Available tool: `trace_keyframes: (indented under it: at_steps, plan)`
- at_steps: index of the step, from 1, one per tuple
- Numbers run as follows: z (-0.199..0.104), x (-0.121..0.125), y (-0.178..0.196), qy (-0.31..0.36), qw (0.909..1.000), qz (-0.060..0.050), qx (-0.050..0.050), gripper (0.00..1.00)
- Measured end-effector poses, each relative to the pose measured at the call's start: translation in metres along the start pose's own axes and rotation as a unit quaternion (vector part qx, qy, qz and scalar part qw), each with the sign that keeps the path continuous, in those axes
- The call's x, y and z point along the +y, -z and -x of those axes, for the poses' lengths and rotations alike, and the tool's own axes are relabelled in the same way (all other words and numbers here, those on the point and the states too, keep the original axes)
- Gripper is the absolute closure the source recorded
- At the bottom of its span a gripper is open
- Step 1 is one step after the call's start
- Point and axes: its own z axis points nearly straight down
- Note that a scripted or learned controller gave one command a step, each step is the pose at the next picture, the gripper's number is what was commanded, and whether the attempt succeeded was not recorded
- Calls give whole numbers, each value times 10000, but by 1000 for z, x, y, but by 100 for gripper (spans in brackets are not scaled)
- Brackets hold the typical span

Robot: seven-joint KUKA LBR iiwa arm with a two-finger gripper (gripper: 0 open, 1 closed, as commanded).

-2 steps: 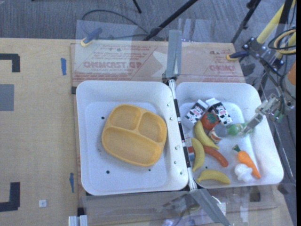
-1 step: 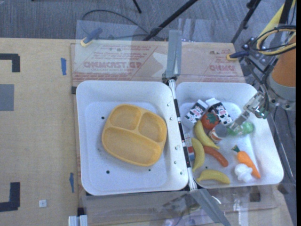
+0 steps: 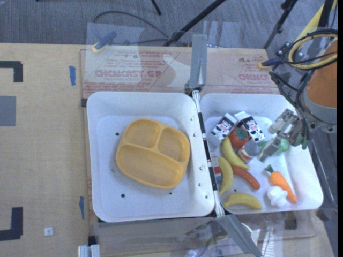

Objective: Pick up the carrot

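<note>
right bin [image 3: 311, 194]: carrot [image 3: 282, 183] lying near the front right corner, touching a white object [image 3: 277, 196]; gripper [image 3: 280, 137] above the bin, up-left of the carrot, apart from it; fingers spread, nothing between them; left bin [image 3: 102, 159]: yellow tray [image 3: 153, 152].

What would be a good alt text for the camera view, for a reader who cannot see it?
A robot gripper hovers over the right white bin, above a carrot lying near bananas, a red sausage and other toy food. The left white bin holds a yellow divided plate.
</note>
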Motion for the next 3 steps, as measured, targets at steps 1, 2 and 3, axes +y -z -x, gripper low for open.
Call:
trace_keyframes:
  at_steps: [1, 2, 3]
  plan:
    - [16, -43, -101, -485, 9988, -1, -8, 0]
    - [15, -39, -106, -992, 9951, 0, 4, 0]
    - [26, -83, -132, -376, 9993, 1, -4, 0]
